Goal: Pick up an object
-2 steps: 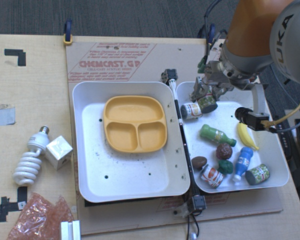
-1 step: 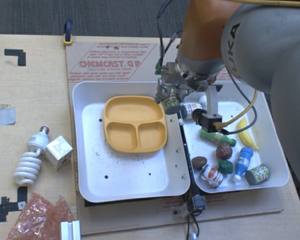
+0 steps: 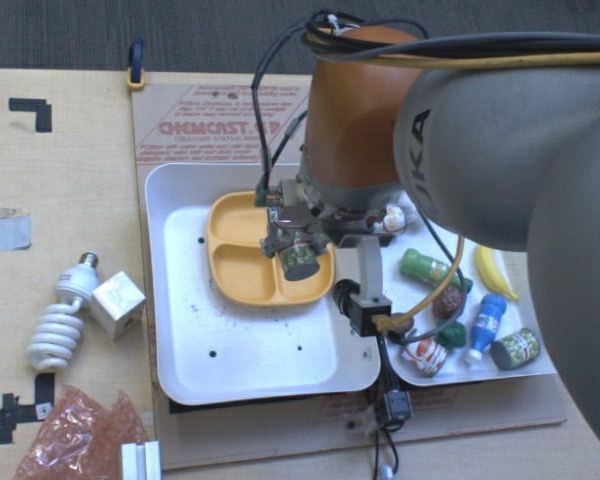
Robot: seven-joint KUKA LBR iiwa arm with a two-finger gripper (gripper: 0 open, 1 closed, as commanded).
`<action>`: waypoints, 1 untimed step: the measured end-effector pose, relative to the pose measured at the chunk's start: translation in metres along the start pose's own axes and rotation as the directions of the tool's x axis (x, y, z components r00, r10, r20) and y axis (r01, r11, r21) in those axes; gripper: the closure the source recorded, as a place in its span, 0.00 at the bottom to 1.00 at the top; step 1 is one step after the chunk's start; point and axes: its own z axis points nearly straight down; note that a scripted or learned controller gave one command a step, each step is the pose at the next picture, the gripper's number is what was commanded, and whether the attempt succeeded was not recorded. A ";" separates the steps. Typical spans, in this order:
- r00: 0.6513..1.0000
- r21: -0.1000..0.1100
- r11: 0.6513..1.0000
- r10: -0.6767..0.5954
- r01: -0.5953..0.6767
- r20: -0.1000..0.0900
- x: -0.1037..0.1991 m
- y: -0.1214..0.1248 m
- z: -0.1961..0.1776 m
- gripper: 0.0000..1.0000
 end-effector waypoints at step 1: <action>1.000 -0.003 1.000 0.002 -0.002 0.000 -0.046 0.007 -0.014 1.00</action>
